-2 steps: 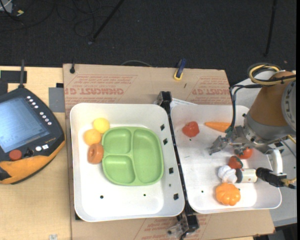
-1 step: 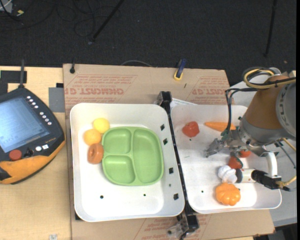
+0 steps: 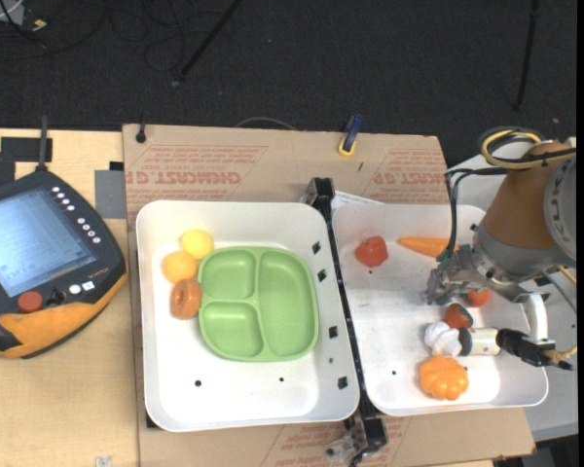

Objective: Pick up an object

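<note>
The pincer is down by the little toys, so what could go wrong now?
1. The pincer hangs over a tight cluster: a small red piece, a white toy and an orange pumpkin. It may nudge one while reaching for another.
2. These toys look small and rounded, so one could slip away.
3. The arm hides part of the right bin, so the aim is hard to judge.

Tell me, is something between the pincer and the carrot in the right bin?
Nothing visible stands between them. The pincer hangs over the right bin, and the carrot lies just up and left of it on bare floor. The red strawberry lies farther left, off that path.
</note>
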